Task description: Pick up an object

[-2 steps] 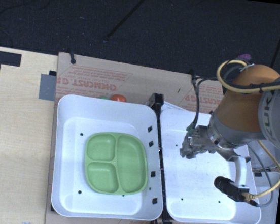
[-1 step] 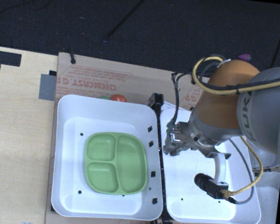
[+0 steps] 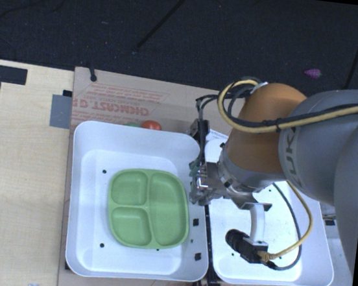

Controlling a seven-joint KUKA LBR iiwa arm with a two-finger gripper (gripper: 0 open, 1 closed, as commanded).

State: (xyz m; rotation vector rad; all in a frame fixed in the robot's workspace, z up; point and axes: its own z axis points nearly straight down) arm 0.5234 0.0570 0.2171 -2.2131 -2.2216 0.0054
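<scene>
Hand (image 3: 198, 189) at the seam between the two bins, over the right wall of the left bin (image 3: 72, 197). It hangs below the wrist and is seen from above at a slant. Whether it is open or closed cannot be told, and nothing is seen to be gripped.

The arm (image 3: 334, 153) enters from the right and crosses above the right bin (image 3: 316, 254). Its orange band (image 3: 263, 127) sits directly above the wrist, and its grey link covers that bin's far right corner.

Task thing: a green divided tray (image 3: 149, 208) with three compartments lies flat on the floor of the left bin. Its right rim is just beside the hand, but contact between them cannot be judged. The tray sits toward the bin's right wall, close to that edge. White floor lies bare along its left side and in a narrower strip along the near side.

A small red round thing (image 3: 150, 125) lies behind the far rim of the left bin — outside it — on the cardboard sheet (image 3: 126, 99) under both bins. It is well apart from the hand.

The pale wooden surface (image 3: 10, 182) left of the bins lies bare but for dark tape marks (image 3: 3, 78) — all well apart from the hand.
</scene>
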